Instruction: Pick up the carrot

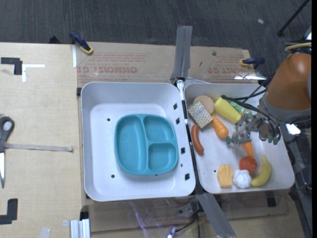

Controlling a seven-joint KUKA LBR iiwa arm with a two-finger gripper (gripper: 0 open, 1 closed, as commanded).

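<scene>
Two bins (89,133); one blue tray (146,144) in left; right crowded: two carrots (220,127), banana (262,172), sausage (197,139). Gripper (241,134) over lower carrot, grip unclear; left bin roomy

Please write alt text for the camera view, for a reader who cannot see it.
A grey arm's two-finger gripper is down in the right white bin among toy foods, at an orange plastic carrot. The left white bin holds a teal divided plate.

There are two white bins (89,148), one blue plate (146,144) with three compartments, two carrots (220,127), one sausage (197,139), one banana (263,172), one tomato (248,163) and one pair of scissors (4,143).
</scene>
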